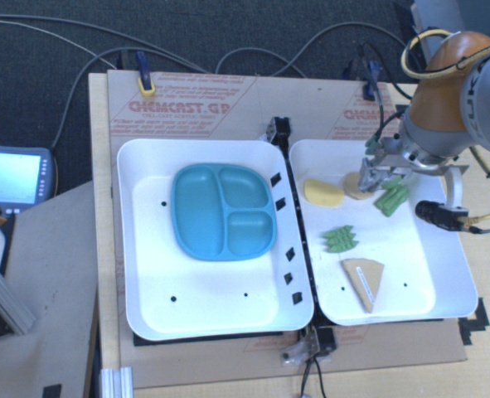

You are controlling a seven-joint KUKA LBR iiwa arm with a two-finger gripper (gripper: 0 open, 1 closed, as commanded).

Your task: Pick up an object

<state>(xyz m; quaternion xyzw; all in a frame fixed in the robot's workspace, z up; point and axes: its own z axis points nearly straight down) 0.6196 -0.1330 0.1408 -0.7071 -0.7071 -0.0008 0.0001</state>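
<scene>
1. Hanging over the far part of the right bin point(443, 301), my tool point(377, 175) points down at the bin floor; I cannot tell how it is set.
2. Tan round piece point(356, 186): lies on the floor of the right bin, directly at the tool tip and partly hidden by it; contact cannot be judged.
3. Green block point(391, 198): tilted, just beside the tool on its right-hand side in the view, close to the tan piece.
4. Yellow lump point(322, 192): in the same bin, just left of the tan piece, near the wall between the bins.
5. Green ridged item point(341, 239): mid-bin, nearer the camera than the tool, apart from it.
6. Tan wedge point(364, 280): near the front of the right bin, well apart from the tool.
7. Blue divided plate point(224, 211): flat in the left bin point(145, 288), three compartments, well apart from my tool.
8. Both bins sit side by side on the desk point(195, 98).
</scene>
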